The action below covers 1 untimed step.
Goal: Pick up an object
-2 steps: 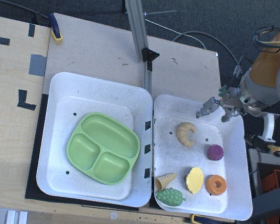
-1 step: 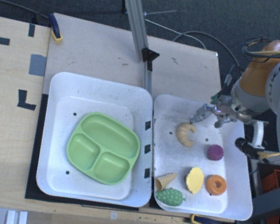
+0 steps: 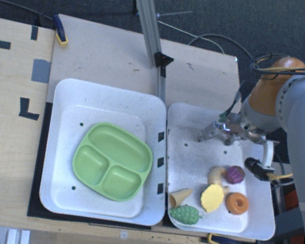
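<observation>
Farthest left lies the pale wooden bench top [image 3: 2, 122] with dark tape marks on it. Next comes the left bin [image 3: 58, 132], shallow, white plastic with rounded corners and a few dark specks. In it rests a light green plate [image 3: 112, 161], smooth and matte, rounded like a soft square and moulded into three compartments, turned a little askew. A slim metal pole [image 3: 151, 25] slants down from the top edge and meets the seam between the two bins.

The right bin [image 3: 185, 153] is the same white shell. Along its near side sit the toy foods: a knobbly green bunch [image 3: 185, 214] at the front rim, a tan ribbed cone [image 3: 180, 196] just beside and above it, a smooth yellow lump [image 3: 212, 198] near the middle, a cream piece [image 3: 216, 174] touching a glossy purple one [image 3: 234, 174], and an orange ring [image 3: 237, 203] with a dark hole in its centre.

My gripper [image 3: 211, 134] hangs over the far part of this bin, well apart from the toys, with nothing between its metal parts; whether it is spread or pressed together I cannot tell. My grey arm [image 3: 301, 114] with its orange band [image 3: 268, 86] fills the right.
</observation>
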Available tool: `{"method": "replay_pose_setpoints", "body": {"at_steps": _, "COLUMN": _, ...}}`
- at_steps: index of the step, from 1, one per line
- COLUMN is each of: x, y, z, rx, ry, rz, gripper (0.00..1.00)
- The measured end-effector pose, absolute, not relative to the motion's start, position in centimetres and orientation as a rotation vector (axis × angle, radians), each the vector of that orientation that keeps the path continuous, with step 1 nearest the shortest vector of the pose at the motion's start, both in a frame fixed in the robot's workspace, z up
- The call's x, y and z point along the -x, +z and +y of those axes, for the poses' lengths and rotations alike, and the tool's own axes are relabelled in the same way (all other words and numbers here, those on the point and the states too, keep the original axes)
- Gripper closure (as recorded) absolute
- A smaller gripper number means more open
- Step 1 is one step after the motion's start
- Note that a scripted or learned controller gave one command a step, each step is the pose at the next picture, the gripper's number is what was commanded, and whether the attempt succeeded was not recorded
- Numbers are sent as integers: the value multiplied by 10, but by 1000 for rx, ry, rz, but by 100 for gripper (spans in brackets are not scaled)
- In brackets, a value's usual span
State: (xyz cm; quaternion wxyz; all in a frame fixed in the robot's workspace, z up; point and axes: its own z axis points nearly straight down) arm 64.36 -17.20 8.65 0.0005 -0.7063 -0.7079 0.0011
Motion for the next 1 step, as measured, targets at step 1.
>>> {"method": "replay_pose_setpoints", "body": {"at_steps": 1, "x": -644, "y": 99, "z": -171, "rx": 2217, "ry": 3, "rz": -2225, "gripper": 100}}
